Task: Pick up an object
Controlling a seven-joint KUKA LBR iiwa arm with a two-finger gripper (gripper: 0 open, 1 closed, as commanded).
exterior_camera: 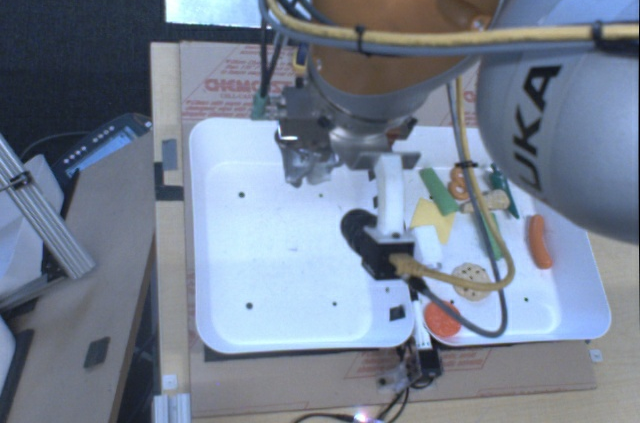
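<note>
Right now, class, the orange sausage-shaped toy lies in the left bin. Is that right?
Not quite. The camera view shows the orange sausage-shaped toy lying in the right bin, close to its right-hand wall, not in the left bin.

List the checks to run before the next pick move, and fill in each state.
1. Gripper over a target: not ok. It hangs above bare floor in the left bin.
2. Things to pick: ok. A sausage, red disc and yellow piece lie in the right bin.
3. Gripper load: cannot tell. The arm hides its tip.
4. Sausage clear of its neighbours: ok. It lies apart from them.
5. Yellow piece clear: not ok. A green stick lies against it.
</note>
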